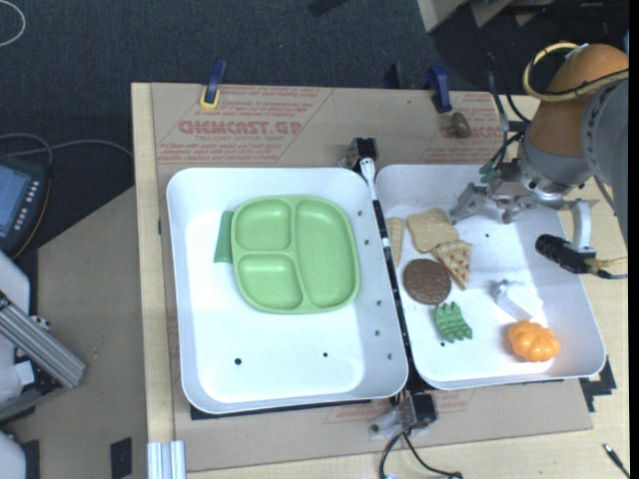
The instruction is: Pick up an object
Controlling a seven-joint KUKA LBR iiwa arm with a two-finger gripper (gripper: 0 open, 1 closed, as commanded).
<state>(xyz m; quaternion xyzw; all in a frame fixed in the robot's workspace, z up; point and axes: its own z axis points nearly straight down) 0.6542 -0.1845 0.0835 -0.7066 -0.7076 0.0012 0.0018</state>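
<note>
Hovering over the back of the right bin (pixel 559 367), the gripper (pixel 491 200) has its fingers spread apart with nothing between them. Crackers (pixel 431 230), a brown cookie (pixel 426 280), a green toy (pixel 452 322) and an orange pumpkin (pixel 531 340) lie below. Probably best to drop straight onto the pumpkin, which sits apart from the rest.

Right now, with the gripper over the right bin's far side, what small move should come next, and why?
Probably ease the gripper left and down toward the tan bread-shaped slice: it is the nearest item, and nothing shows between the fingers.
</note>
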